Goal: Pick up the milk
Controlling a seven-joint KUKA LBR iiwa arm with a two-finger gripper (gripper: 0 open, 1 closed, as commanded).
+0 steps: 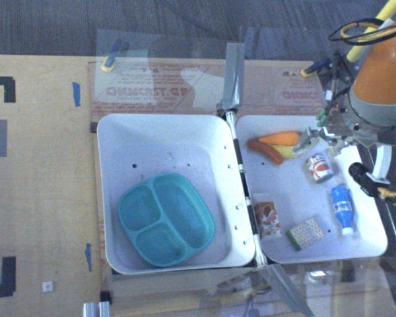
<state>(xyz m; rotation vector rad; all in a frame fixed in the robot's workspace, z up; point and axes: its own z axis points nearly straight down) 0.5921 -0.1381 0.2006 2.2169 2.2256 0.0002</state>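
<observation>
**Risk: wrong item taken from the right bin (297,193).**
Gripper (316,137) hangs near the bin's far edge, between carrot (279,138) and what I take for the milk (319,168). Jaws' state: cannot tell. Descending here could catch the carrot.

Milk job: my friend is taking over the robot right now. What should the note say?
Gripper: at the far end of the right bin, next to the carrot and just above the small can. I can't tell if it is open or shut, and nothing is seen in its grip.
Milk: probably the small carton, though the label is too small to read. It lies at the near left of the right bin, by the divider, apart from the gripper.
Done: nothing picked up yet.
Left: move over to the carton, grasp it, lift it.
</observation>
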